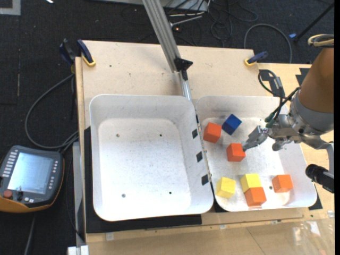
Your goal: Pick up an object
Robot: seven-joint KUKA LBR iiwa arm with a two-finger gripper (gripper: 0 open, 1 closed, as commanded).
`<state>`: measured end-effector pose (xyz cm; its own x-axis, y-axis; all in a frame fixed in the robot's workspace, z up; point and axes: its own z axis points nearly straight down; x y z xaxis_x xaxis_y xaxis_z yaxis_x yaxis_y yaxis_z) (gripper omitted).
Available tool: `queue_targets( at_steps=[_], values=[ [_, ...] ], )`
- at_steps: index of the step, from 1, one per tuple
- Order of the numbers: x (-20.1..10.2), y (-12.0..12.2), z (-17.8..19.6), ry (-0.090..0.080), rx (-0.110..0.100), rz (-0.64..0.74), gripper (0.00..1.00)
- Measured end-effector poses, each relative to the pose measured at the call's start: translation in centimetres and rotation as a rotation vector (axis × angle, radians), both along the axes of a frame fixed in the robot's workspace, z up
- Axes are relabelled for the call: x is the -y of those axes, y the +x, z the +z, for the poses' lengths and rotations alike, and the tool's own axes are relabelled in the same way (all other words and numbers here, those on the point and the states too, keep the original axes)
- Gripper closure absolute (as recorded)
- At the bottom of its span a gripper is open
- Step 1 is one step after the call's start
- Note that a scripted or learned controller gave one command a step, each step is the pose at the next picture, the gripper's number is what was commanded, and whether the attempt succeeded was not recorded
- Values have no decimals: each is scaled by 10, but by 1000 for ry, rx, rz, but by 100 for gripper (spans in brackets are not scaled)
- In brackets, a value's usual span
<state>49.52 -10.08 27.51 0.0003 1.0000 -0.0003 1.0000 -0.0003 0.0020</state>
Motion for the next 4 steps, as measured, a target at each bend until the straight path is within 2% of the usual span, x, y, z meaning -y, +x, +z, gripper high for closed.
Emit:
queue_targets(
  at_steps=[1,2,3,4],
  values=[
    [7,54,-104,0,-8,2,0],
    [26,41,-182,-1,-3,-3,0],
    [14,97,-179,-1,3,5,0],
    [59,111,-168,-3,2,-3,0]
  ],
)
